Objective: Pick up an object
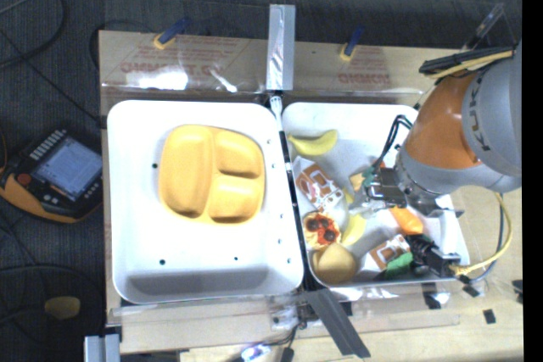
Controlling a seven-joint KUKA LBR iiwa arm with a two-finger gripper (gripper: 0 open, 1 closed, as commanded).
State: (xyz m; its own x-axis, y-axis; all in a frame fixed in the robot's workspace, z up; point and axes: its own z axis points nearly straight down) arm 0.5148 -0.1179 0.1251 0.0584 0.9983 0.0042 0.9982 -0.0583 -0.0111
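Camera view: the grey-and-orange arm (462, 131) is seen reaching into the right bin (399, 116), its gripper (383, 186) lowered among the clutter; whether it is spread or pressed together cannot be told. A yellow banana (314, 142), a printed packet (316, 182), a brown round fruit (336, 263) and an orange piece (407, 220) are scattered there. A yellow divided tray (210, 172) is set in the left bin (136, 267).

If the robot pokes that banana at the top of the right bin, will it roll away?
Probably not far. The banana is curved and lies flat against the right bin near its rim, so it would likely slide or spin rather than roll. It looks like a smooth toy, so it may be light and slippery to pinch.
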